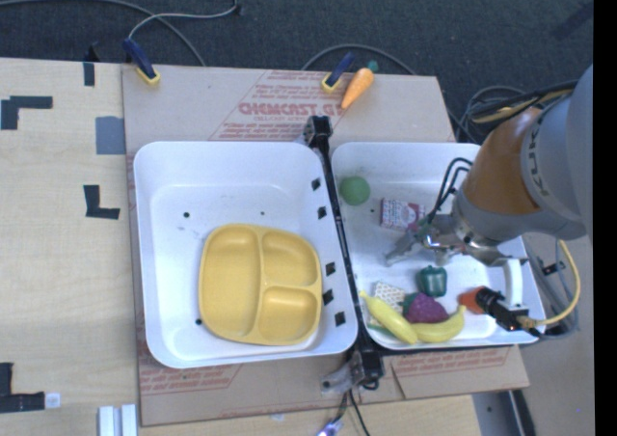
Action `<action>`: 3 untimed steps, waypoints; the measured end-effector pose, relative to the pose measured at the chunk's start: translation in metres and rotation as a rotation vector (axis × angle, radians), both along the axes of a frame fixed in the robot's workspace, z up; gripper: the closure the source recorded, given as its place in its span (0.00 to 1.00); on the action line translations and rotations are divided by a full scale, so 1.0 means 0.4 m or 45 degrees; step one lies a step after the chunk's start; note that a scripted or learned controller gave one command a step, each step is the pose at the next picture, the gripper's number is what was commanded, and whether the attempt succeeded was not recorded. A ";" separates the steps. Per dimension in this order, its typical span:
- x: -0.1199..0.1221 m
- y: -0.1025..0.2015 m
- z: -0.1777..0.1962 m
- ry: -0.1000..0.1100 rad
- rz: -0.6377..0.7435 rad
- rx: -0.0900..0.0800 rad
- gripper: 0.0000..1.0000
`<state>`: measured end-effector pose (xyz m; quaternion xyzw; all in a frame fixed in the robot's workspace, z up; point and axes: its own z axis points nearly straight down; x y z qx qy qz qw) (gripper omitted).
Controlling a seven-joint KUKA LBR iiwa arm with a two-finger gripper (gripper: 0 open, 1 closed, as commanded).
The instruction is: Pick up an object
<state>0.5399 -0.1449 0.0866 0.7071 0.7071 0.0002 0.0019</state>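
Camera view, left to right: we've got the yellow divided plate (260, 284) in the left bin (154, 231). Over in the right bin (405, 156) our gripper (403, 249) sits with fingers spread, nothing between them. Green pepper (433, 281) lies just right and below it, purple grapes (425, 308) and banana (410, 325) nearer the front wall.
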 end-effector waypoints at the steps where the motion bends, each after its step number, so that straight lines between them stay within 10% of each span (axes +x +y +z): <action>1: -0.120 0.012 0.000 -0.005 0.000 -0.002 0.00; 2: -0.119 0.011 0.026 -0.005 -0.001 -0.002 1.00; 3: -0.024 0.146 0.244 0.003 0.002 0.003 1.00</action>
